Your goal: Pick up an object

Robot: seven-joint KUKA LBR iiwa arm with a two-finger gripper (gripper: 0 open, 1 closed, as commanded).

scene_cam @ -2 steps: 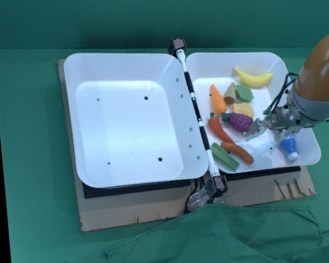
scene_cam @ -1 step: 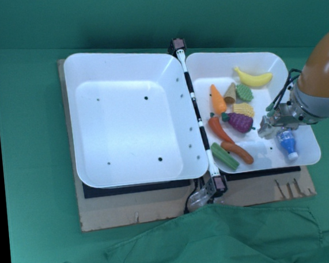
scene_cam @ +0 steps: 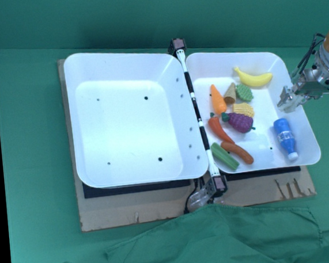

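The right bin [scene_cam: 265,60] holds several toy foods. A yellow banana [scene_cam: 254,78] lies at the back, an orange carrot [scene_cam: 217,99] left of it, and a purple grape cluster [scene_cam: 239,122] in the middle. A green cucumber [scene_cam: 224,156] and an orange sausage [scene_cam: 237,152] lie at the front left. A blue bottle [scene_cam: 285,137] lies by the right wall. My gripper [scene_cam: 289,100] hangs over the bin's right rim, just behind the bottle, with nothing visible between its fingers.
The left bin [scene_cam: 84,78] sits beside the right one, joined by a black and white hinge bar [scene_cam: 194,108]. Both rest on a cardboard sheet [scene_cam: 132,212]. Rumpled green cloth [scene_cam: 221,238] lies in front.
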